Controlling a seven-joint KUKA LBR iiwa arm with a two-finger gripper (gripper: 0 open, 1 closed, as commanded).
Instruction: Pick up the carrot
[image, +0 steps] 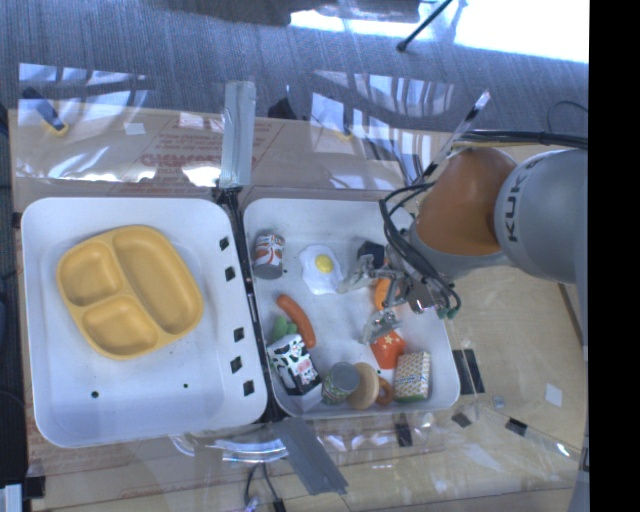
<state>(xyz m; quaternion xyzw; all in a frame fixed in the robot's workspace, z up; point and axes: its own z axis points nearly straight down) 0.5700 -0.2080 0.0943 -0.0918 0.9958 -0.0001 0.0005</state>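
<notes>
1. The gripper (380, 300) hangs low over the right bin (300, 215), reaching in from the right under the orange-banded wrist (455, 215). Cables crowd the metal parts, and whether the jaws are apart or together cannot be told.
2. The carrot (382, 291) — a small orange piece — shows right at the jaws, seemingly between the fingers, though the view is too cluttered to call it gripped.
3. Just below the jaws lies an orange-and-white carton (388, 349), with a woven-looking block (412, 375) beside it toward the bin's lower corner.
4. Left of the jaws sits a fried egg (321, 266); farther left, a small can (267, 254) near the bin wall.
5. Down and left of the jaws lie a sausage (297, 318), a cow-patterned carton (291, 362) and a grey tin (342, 382).
6. Well apart, the left bin (40, 330) holds a yellow divided plate (128, 290).
</notes>
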